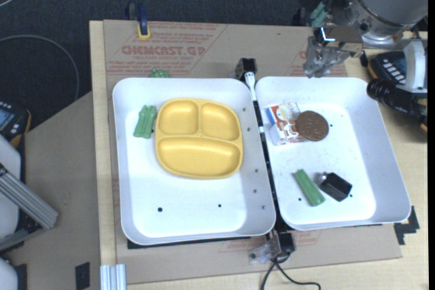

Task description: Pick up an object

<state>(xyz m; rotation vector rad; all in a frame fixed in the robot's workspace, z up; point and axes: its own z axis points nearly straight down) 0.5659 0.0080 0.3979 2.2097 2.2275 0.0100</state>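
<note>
The end effector [321,63] hovers past the right bin's [380,146] far rim, grip state unclear (blurred); bring it squarely over the green stick [308,187]; descend straight, clear of the black block [336,186].

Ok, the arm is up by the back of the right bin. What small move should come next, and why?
Probably bring the pincer forward over the right bin toward the brown disc. It hangs above the bin's far rim with nothing between its fingers, and the disc is the nearest item, though it overlaps a white packet.
</note>
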